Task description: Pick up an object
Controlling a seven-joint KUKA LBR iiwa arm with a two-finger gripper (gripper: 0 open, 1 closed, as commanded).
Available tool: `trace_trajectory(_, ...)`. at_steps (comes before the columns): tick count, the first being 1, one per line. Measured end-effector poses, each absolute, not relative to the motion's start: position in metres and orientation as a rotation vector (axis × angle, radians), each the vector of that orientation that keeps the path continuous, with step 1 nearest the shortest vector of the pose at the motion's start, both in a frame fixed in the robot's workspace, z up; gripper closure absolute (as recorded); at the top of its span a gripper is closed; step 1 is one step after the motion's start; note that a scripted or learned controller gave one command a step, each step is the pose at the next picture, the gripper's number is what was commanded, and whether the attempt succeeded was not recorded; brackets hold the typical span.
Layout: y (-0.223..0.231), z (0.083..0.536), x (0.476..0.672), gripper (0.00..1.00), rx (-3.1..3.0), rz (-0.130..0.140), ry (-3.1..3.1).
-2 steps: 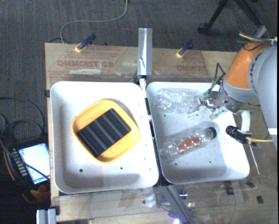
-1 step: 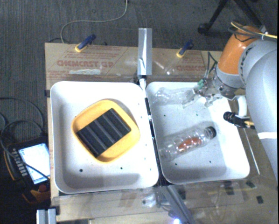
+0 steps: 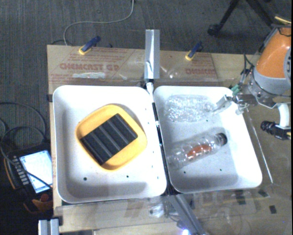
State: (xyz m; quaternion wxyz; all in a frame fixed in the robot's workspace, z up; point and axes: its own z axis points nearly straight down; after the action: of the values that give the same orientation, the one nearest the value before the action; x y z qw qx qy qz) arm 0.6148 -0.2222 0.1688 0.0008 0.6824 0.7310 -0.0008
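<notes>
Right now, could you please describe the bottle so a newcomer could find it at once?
Look in the right bin. The clear plastic bottle lies on its side in the near half. Unlike the crinkled clear wrap behind it, it has a dark cap and orange inside.

Both bins [image 3: 68,180] look like smooth matt white plastic. The bottle [image 3: 198,151] is clear glossy plastic, as is the crinkled bag [image 3: 185,106] (just beside the metal fingers [image 3: 225,102]). The yellow tray [image 3: 112,137] has ribbed black matt slats.

You're looking at a robot lab, grey carpet floor [image 3: 29,13], clamped bench board [image 3: 112,65], loose cables [image 3: 19,111], office chair base [image 3: 239,6].
</notes>
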Motion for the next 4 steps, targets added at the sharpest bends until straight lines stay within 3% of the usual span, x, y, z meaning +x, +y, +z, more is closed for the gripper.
trace_trajectory(1,-0.218,0.097,0.565,0.0,1.883,0.01,2.514)
trace_trajectory(2,-0.196,0.089,0.666,0.0,1.721,-0.004,2.628)
trace_trajectory(3,-0.224,0.15,0.557,0.0,1.651,-0.002,2.671)
trace_trajectory(4,-0.205,0.132,0.495,0.0,1.106,0.008,2.901)
